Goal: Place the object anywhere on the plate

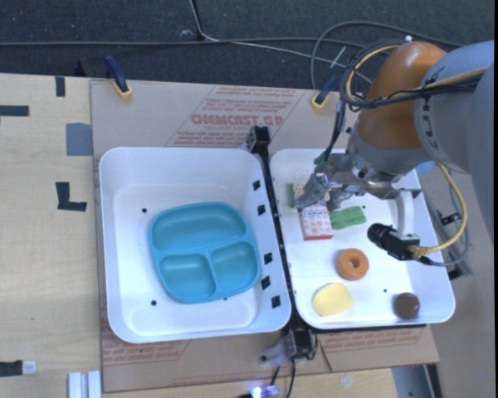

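A blue three-compartment plate (204,251) lies in the left bin (120,222) with nothing on it. My gripper (325,191) hangs low over the back of the right bin (436,293), right above a green item (347,217) and a red and white box (316,222). The fingers point down toward these two items. A second green piece (294,194) peeks out at the gripper's left side. The arm's grey wrist and orange band (402,89) cover the bin's far corner.
In the right bin also lie a glazed doughnut (352,264), a yellow rounded item (332,299) and a small brown ball (407,305). A black cable and connector (394,243) hang from the arm over the bin's right side. A black divider (270,214) separates the bins.
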